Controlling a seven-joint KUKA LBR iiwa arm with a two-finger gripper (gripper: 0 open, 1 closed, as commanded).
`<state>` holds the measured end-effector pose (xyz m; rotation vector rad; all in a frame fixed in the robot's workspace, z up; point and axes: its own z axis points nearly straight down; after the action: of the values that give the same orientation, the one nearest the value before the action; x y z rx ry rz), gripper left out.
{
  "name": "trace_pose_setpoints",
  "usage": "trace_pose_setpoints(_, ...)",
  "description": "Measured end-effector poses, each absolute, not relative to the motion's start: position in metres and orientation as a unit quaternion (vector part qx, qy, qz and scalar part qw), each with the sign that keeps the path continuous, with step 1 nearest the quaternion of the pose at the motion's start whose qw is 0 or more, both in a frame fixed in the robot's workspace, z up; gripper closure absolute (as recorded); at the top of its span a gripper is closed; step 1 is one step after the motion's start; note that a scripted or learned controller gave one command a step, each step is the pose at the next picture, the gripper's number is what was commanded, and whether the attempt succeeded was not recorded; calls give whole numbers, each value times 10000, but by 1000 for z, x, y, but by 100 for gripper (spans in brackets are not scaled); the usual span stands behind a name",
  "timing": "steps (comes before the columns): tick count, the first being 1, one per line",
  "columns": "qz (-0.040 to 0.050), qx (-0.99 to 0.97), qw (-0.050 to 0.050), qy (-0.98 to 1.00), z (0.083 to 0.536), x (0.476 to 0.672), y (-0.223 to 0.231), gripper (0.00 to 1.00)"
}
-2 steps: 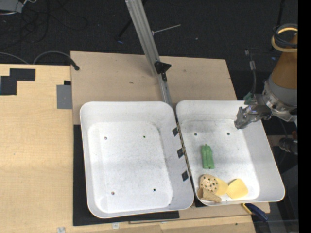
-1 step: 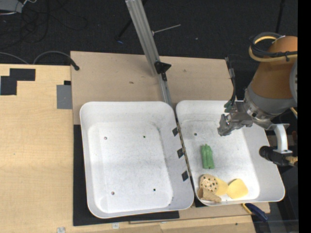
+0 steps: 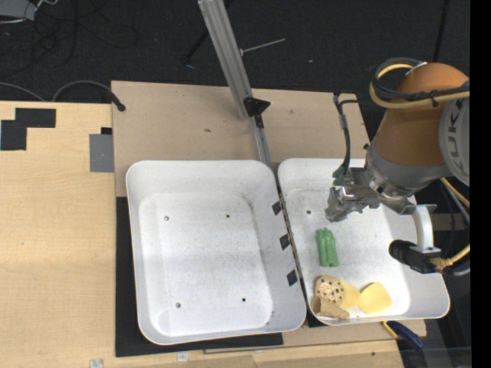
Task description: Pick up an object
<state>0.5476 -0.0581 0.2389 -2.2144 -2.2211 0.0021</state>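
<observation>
Three objects lie in the right bin (image 3: 430, 301). A green ridged piece (image 3: 327, 248) lies upright in the picture near the bin's left side. At the front edge sit a tan spotted cookie-like object (image 3: 331, 293) and a yellow lump (image 3: 374, 298) side by side. My gripper (image 3: 338, 208) hangs over the bin's middle, just above and slightly right of the green piece's far end. Nothing shows between its fingers, and their spacing is unclear from this angle.
The left bin (image 3: 203, 248) sits beside the right one, joined by black clips along the divider (image 3: 283, 240). A slanted metal rail (image 3: 230, 60) rises behind the bins. A black fitting (image 3: 410, 255) sticks out from the arm over the right bin's right side.
</observation>
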Motion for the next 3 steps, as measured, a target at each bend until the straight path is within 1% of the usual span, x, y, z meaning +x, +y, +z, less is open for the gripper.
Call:
trace_pose_setpoints(2,14,-7060,30,-7082,220,529,36,100)
trace_pose_setpoints(3,6,-7053,19,-7089,231,529,89,100)
